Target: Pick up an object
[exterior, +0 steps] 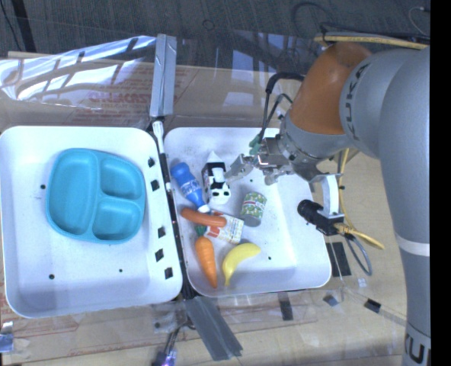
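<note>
Above right bin (pixel 309 269) far edge: end effector (pixel 250 164); near-right floor bare.

— Where's the arm (pixel 378 105)?
— It reaches in from the right, grey, with its orange band (pixel 324 90) bent over the wrist.
— And the gripper (pixel 248 162)?
— It points left, low at the wrist's end. Whether it is open or closed can't be made out.

blue tray (pixel 96 193), orange carrot (pixel 206 256), yellow banana (pixel 238 258)
</note>
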You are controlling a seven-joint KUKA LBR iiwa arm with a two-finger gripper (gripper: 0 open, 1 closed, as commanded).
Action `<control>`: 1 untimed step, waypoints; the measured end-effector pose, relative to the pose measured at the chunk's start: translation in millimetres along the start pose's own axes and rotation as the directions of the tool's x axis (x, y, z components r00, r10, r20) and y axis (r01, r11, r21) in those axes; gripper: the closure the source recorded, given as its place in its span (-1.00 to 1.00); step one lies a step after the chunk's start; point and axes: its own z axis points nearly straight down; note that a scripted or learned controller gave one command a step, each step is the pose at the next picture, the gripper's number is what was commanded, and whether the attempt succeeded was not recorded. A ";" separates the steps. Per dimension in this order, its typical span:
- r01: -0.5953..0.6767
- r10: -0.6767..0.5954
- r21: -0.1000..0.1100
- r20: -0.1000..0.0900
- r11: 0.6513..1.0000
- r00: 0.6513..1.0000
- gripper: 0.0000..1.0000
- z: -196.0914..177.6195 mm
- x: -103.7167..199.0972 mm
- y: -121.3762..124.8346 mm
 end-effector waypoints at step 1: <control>-0.003 0.003 -0.006 0.001 1.000 1.000 -1.00 89.2 -45.0 -16.0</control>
